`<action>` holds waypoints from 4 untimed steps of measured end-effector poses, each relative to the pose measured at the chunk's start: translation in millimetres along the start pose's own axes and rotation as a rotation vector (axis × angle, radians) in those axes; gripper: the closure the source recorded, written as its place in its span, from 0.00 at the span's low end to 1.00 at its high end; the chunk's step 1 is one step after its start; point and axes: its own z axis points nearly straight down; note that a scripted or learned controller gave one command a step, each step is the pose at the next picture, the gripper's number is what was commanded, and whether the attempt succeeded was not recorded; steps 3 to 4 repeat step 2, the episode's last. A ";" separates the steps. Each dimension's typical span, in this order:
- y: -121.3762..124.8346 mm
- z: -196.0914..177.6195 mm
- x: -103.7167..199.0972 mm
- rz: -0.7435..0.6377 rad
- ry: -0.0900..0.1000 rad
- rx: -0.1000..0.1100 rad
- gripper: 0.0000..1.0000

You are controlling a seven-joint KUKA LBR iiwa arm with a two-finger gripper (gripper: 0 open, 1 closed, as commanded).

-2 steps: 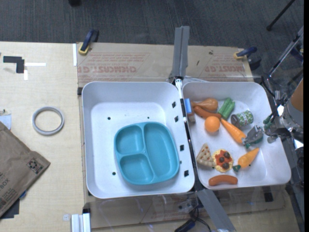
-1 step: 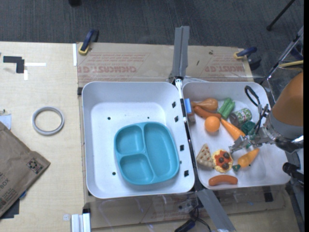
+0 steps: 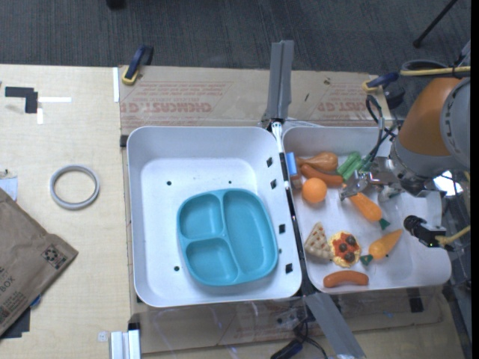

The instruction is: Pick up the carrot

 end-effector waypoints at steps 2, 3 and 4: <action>-27.0 -99.9 75.2 -0.001 0.000 0.001 1.00; -27.0 -99.9 75.2 -0.001 0.000 0.001 1.00; -27.0 -99.9 75.2 -0.001 0.000 0.001 1.00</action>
